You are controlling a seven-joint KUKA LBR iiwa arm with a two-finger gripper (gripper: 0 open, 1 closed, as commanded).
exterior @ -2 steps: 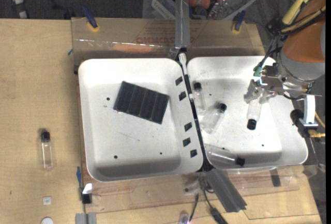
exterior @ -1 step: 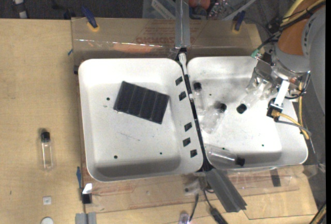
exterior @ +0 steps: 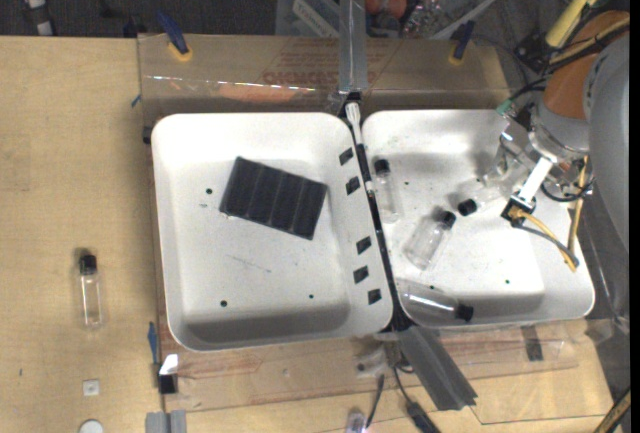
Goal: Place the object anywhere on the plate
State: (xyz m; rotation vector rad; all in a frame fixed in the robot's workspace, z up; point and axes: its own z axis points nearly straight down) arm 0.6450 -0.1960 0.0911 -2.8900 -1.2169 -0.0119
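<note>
From the overhead camera we see the gripper (exterior: 500,166) low over the right bin (exterior: 560,296), at its far right side, with the grey arm (exterior: 600,101) coming in behind it. We cannot tell whether its fingers are parted or closed; they blur into the white bin floor, and nothing shows clearly between them.

Just inward of the fingers lies a small black-capped vial (exterior: 462,201), and a little further on a larger clear vial (exterior: 426,239) on its side. A third vial (exterior: 384,189) rests by the divider (exterior: 362,211), a fourth (exterior: 435,304) at the near edge.

The dark ribbed plate (exterior: 274,198) sits in the left bin (exterior: 180,311), well apart from the fingers and across the divider.

We judge the risks to be these: the vials are clear, smooth and round, so they may roll or squirt out as the fingers close; the two close together may get nudged; and a weakly held vial may drop when carried over the divider, short of the plate.
</note>
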